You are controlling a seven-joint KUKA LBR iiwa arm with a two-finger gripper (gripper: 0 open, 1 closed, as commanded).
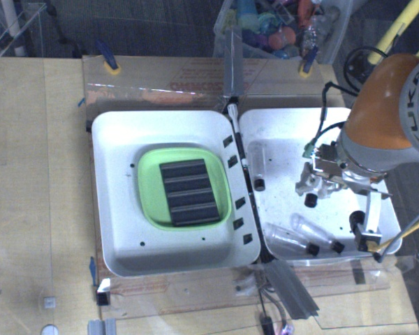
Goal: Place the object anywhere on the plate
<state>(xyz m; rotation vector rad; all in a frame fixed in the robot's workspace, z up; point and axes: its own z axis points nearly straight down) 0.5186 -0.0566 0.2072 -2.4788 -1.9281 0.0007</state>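
Observation:
A light green plate (148,187) lies in the left white bin (112,208). A black ridged block (189,192) rests flat on the plate and covers most of its middle. My gripper (334,210) hangs over the right white bin (286,135), far to the right of the plate. It is open, its two dark fingertips (311,200) stand apart, and only the bin floor shows between them. The orange-banded wrist (384,103) rises above it at the right edge.
A clear tube (257,160) with a dark cap lies near the right bin's left wall. Another clear tube (293,232) lies at that bin's front. A divider with black clips (237,180) separates the bins. A box of colourful toys (279,12) stands behind.

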